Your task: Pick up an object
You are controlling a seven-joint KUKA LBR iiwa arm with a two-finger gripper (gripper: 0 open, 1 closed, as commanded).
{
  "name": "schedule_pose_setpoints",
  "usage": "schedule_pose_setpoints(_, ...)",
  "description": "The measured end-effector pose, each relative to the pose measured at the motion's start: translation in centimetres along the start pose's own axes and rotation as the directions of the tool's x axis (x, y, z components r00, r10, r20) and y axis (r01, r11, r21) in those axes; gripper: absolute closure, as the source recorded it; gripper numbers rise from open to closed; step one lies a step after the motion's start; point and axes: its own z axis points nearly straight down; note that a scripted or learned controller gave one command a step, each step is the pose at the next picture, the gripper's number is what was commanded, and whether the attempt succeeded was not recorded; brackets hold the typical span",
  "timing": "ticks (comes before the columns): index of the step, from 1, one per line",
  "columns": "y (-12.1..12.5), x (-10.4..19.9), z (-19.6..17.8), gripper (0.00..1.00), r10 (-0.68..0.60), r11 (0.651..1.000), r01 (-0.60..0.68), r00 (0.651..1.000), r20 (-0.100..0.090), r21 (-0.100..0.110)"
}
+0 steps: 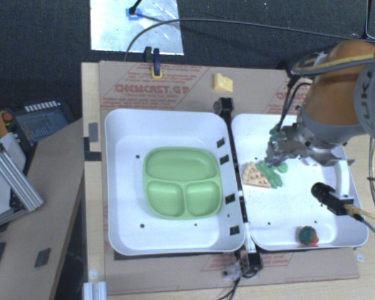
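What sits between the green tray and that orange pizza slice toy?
In the camera view, the black clips joining the two bins' walls lie between the green divided tray and the pizza slice toy.

You see two white bins (122, 167); a pale green tray (181, 183); an orange pizza slice (255, 175) dotted red; a green toy (274, 177); a green-and-red ball (308, 235); a yellow block (223, 82); brown cardboard (175, 86) printed red
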Motion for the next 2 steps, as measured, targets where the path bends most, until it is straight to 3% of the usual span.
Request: schedule_pose_setpoints(2, 0.6, 9.8, 1.0, 1.00, 0.001, 1.000, -0.001, 1.000, 0.000, 0.002)
